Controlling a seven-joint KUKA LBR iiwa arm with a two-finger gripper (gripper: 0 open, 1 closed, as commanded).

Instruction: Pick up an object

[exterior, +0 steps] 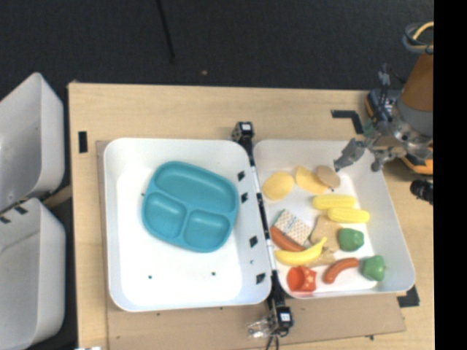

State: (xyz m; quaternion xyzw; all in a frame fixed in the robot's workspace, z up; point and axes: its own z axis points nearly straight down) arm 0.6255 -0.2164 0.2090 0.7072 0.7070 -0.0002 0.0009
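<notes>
Gripper hovers over right bin's far right corner, above toy food; jaws' state cannot be told.

toy food in right bin
</notes>
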